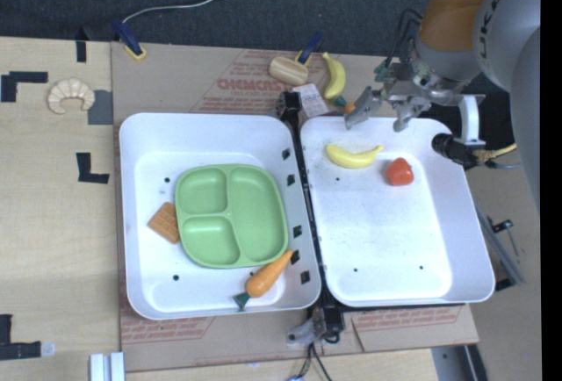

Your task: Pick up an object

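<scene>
In the right bin (395, 283) lie a yellow banana (353, 155) and, to its right, a small red tomato (399, 171). My gripper (384, 113) hangs over the bin's far edge, above and behind both of them. Its two fingers are spread apart with nothing between them. The left bin (145, 151) holds a green divided plate (233, 215), an orange carrot (267, 275) at the plate's near corner, and a tan cracker (165, 222) at its left side.
Behind the bins, on the cardboard, lie a second banana (333, 76), a bread roll (288, 69) and a small packet (309, 98). A croissant (70, 95) sits on the bench at far left. A black cable (176, 2) runs along the back.
</scene>
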